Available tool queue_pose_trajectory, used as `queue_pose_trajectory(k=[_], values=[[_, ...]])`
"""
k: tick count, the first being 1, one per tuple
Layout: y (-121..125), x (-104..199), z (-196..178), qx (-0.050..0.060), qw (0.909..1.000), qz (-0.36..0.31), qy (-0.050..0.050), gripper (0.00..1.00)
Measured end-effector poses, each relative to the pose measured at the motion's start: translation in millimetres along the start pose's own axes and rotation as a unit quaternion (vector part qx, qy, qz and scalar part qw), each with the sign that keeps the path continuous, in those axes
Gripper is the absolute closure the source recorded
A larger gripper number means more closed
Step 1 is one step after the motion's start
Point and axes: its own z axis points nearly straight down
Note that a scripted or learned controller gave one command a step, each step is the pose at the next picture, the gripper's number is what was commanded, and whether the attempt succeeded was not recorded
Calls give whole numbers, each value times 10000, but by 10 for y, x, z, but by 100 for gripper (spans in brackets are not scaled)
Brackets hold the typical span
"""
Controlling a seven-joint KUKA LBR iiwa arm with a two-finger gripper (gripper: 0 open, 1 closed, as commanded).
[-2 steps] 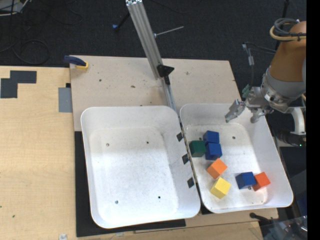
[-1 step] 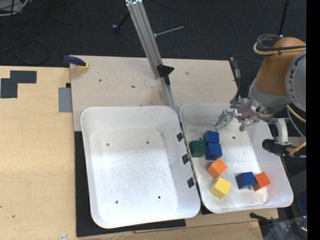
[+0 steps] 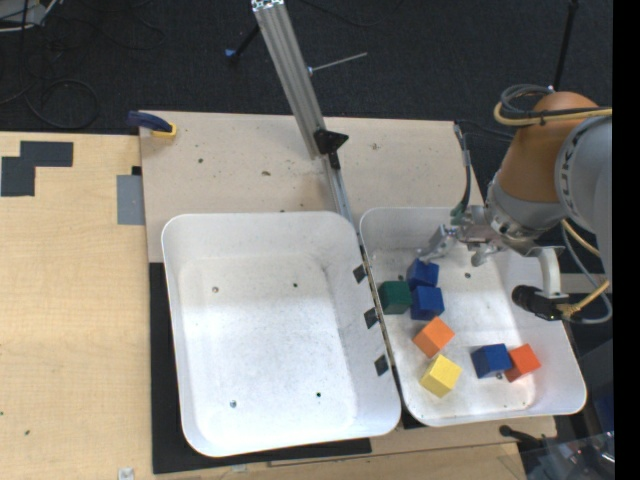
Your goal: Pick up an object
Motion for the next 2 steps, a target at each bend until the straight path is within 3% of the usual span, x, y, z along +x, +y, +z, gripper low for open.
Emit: queue_pose_trajectory(k=[1, 2], values=[[1, -8, -89, 1, 10000, 21, 11, 100], [6, -81, -537, 55, 10000, 26, 11, 100]])
